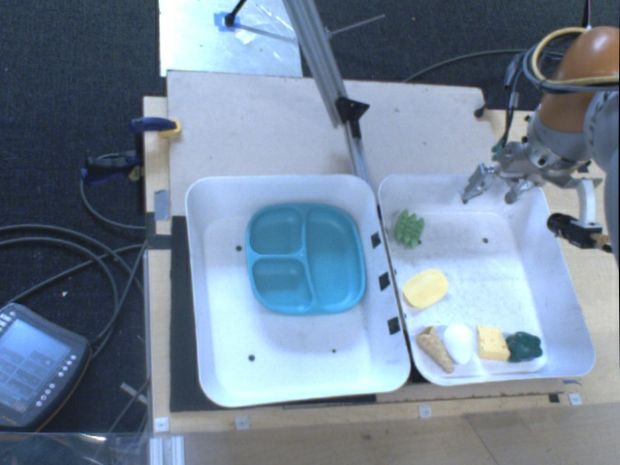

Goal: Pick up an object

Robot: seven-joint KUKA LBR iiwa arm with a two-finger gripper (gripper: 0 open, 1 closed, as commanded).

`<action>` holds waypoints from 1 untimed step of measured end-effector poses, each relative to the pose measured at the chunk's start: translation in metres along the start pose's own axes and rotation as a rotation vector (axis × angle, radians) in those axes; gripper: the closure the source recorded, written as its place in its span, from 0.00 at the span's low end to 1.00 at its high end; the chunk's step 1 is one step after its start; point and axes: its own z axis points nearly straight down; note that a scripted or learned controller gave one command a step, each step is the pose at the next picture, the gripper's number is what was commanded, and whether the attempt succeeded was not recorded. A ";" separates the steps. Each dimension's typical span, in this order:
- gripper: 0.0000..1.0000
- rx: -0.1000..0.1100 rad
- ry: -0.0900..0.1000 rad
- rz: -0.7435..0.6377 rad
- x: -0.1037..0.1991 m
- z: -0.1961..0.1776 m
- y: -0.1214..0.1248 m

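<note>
While gripper (pixel 496 184) hangs above far edge of right bin (pixel 572 289), fingers spread apart, nothing between them: looks like hover before descent. Candidates lie in that bin: green broccoli piece (pixel 409 228) near divider, yellow piece (pixel 425 288) mid-bin, then 4 bunched along near wall: brown cone (pixel 435 348), white egg (pixel 458 342), yellow block (pixel 492 343), dark green piece (pixel 524 345). Bunching probably hampers grasp; broccoli stands apart, nearest gripper. Left bin (pixel 218 356) holds blue 3-section plate (pixel 305 259).
</note>
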 end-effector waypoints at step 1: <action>1.00 -0.009 -0.005 -0.003 -0.001 -0.016 0.002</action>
